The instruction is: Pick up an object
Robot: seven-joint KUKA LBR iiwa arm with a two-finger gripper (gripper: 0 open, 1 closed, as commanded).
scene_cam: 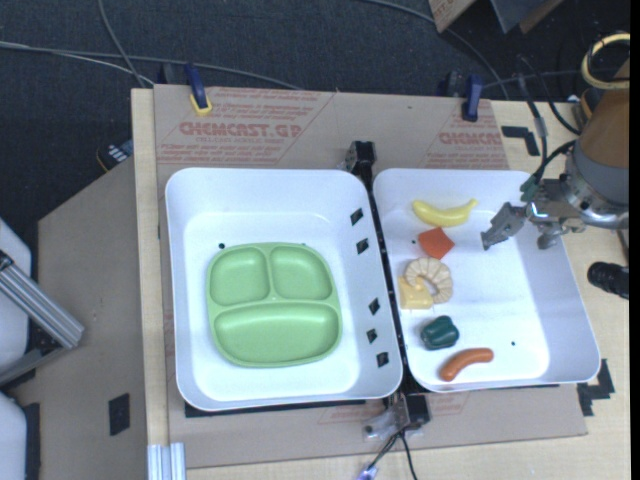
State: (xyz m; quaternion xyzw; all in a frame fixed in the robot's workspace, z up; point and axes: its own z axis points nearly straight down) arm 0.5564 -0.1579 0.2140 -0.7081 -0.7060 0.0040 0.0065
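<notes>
From the camera view, the gripper [512,224] hangs over the upper right part of the right bin [560,298], and whether its fingers are spread or pressed together cannot be told. Nothing sits between them. Just left of the fingers lies a curved, smooth yellow banana [444,211], with an orange block [435,242] below it. Further down and left come a ridged pale pastry [428,280], a glossy green pepper [438,332] and a reddish sausage [466,362]. Well left, the left bin [190,268] carries a green divided plastic tray [273,303].
</notes>
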